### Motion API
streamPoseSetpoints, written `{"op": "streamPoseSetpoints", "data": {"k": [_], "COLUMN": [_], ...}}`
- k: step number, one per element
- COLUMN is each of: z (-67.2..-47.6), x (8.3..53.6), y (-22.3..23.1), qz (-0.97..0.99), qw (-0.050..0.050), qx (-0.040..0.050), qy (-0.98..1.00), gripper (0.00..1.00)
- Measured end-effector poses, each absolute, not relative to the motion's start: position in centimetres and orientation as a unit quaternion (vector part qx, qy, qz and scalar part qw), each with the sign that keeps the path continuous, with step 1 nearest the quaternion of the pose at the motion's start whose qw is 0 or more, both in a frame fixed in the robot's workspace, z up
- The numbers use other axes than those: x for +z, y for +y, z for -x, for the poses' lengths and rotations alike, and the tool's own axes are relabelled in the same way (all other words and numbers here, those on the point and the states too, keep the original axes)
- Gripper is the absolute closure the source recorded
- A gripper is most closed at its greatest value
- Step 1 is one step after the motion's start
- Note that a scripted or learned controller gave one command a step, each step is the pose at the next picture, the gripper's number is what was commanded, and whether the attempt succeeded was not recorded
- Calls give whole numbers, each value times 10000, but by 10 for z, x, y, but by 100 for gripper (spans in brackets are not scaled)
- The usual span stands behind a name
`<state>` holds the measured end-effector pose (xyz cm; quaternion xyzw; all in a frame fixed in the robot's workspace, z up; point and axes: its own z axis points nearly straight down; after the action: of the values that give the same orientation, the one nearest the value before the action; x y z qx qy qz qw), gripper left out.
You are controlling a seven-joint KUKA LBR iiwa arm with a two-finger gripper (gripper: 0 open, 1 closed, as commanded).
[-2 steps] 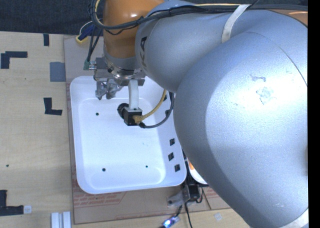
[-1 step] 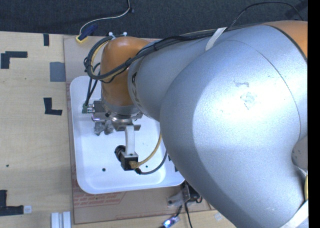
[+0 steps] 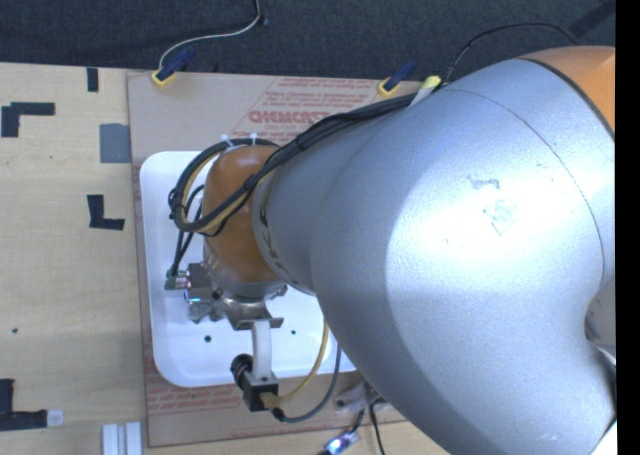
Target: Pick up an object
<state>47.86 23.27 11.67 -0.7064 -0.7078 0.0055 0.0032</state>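
From the camera above, the grey arm reaches in across the right, its bulk covering much of the counter. Its orange-banded wrist hangs over the left white bin, probably to search it. The gripper's state cannot be told. No object to pick up is discernible; little bin floor lies open near the rim.

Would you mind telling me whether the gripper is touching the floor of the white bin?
Cannot tell. In the camera view the arm and its orange band hang over the white bin, hiding any contact or gap.
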Motion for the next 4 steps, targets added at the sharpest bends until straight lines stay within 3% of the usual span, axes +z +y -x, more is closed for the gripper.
{"op": "streamPoseSetpoints", "data": {"k": [1, 2, 3, 4], "z": [-483, -482, -507, -484], "x": [127, 95, 84, 86], "y": [233, 232, 229, 233], "qz": [7067, 7066, 7063, 7071], "qw": [9, 14, 29, -16], "qx": [13, 36, 25, -15], "qy": [-7075, -7076, -7079, -7071], "gripper": [100, 100, 100, 100]}}
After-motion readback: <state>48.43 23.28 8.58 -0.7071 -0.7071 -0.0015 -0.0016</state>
